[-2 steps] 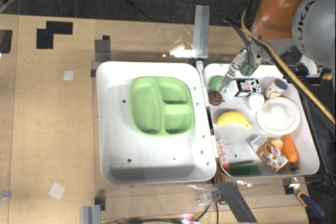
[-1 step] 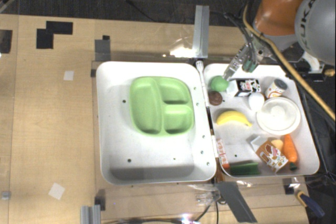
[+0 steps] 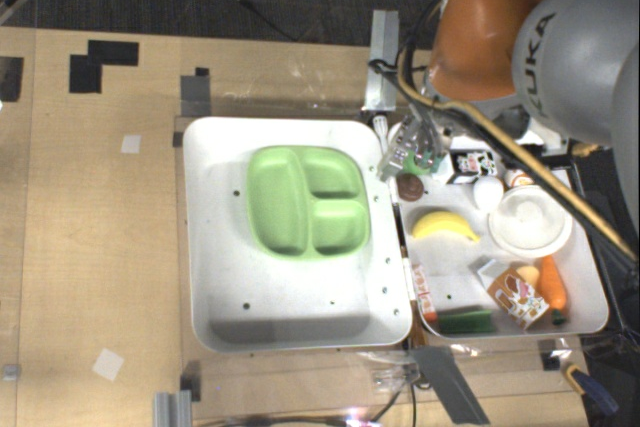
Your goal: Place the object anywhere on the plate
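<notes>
I am hanging my gripper (image 3: 408, 177) over the far left corner of the right bin (image 3: 590, 315), right above a small brown rounded object (image 3: 409, 186) that is sitting on the bin floor just beyond the banana (image 3: 445, 228); I cannot tell how my gripper is set or whether it is touching that piece. The green divided plate (image 3: 305, 200) is lying in the left bin (image 3: 215, 245), while a white bowl (image 3: 527, 221), an egg (image 3: 487, 192), a carrot (image 3: 553, 284), a printed carton (image 3: 516, 294) and a dark green item (image 3: 465, 321) are lying around the banana.
</notes>
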{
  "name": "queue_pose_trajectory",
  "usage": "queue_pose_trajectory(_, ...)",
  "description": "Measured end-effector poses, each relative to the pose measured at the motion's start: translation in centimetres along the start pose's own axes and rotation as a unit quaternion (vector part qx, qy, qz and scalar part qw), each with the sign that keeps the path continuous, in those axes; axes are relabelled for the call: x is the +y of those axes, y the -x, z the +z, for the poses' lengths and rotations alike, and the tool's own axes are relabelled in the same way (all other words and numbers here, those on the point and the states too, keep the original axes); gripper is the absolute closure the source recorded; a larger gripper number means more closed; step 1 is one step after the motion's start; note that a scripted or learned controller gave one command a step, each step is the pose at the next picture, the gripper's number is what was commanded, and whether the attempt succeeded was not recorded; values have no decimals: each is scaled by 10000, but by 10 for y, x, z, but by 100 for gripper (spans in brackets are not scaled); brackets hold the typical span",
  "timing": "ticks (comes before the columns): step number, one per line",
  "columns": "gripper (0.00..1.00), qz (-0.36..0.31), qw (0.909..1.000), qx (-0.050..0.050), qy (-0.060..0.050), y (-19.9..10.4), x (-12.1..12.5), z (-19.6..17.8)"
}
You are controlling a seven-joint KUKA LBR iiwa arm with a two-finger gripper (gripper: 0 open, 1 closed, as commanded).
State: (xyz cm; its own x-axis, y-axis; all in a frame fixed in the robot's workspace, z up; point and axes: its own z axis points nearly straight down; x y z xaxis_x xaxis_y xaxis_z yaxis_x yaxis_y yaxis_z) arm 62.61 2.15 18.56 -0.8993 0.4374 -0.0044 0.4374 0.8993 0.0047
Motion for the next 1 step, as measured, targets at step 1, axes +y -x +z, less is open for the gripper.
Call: queue_pose_trajectory(1,0,15,10000,-5,-4,1,-2,0)
